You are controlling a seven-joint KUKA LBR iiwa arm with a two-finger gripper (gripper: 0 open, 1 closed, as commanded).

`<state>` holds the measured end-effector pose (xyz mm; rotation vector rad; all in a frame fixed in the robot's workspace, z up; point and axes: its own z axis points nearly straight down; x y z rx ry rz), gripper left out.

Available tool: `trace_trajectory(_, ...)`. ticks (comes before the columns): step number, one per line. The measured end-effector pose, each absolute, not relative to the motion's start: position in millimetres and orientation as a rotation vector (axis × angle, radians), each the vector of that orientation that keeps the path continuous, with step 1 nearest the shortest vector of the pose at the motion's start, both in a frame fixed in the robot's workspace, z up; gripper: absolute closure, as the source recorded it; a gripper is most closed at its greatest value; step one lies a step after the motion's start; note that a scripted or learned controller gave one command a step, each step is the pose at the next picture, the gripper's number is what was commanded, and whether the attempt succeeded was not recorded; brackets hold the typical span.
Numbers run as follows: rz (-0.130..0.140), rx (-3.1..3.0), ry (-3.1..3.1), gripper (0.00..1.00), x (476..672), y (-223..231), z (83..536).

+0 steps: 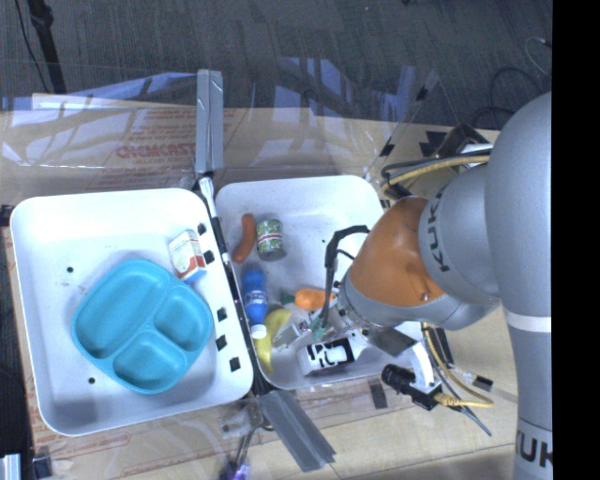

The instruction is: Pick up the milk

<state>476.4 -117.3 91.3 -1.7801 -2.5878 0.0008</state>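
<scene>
Surface (112,141) across the upper half of the frame is tan board with faint red printing, overlaid by a clear plastic sheet (309,94) that catches bluish-white glare near upper centre. Beyond its far edge, along the top of the frame, a dark grey carpeted floor (309,28) with dark stand legs (42,37) at upper left and a loose cable (534,52) at upper right. A grey metal bar (208,122) stands upright at upper centre-left, another grey bracket (295,431) lies at lower centre, and light is even, without hard shadows.
</scene>
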Motion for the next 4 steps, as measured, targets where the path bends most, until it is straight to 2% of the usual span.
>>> trace_trajectory(1, 0.001, -2.136, -2.302, 0.0, 477.2, -160.7, 160.6)
trace_trajectory(2, 0.001, -1.665, -2.658, 0.0, 475.9, -113.1, 106.0)
trace_trajectory(3, 0.001, -1.837, -2.546, 0.0, 476.9, -137.2, 127.6)
trace_trajectory(4, 0.001, -1.932, -2.476, 0.0, 477.0, -140.8, 147.6)
